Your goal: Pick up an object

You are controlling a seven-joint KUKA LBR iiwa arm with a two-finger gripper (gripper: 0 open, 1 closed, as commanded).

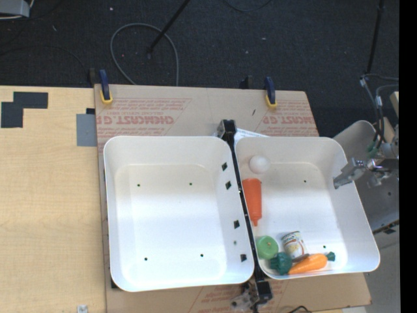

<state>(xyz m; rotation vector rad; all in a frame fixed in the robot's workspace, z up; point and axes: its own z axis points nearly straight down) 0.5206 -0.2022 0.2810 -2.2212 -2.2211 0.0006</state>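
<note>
The right bin (pixel 352 220) holds several objects. A white ball (pixel 259 163) lies near its far left corner. An orange bottle-shaped object (pixel 253 199) rests along the left wall. At the near end sit a green round piece (pixel 266 246), a small can (pixel 294 244), a dark teal piece (pixel 281 264) and an orange carrot (pixel 309 263) with a green tip. My gripper (pixel 346 174) hovers over the right bin's right rim, apart from all of them, with nothing seen in it.
The left bin (pixel 117 207) stands beside the right one, with a black divider strip (pixel 236 201) between them. Both rest on a cardboard sheet (pixel 169 113) held by two yellow clamps. A wooden bench top (pixel 45 207) lies to the left.
</note>
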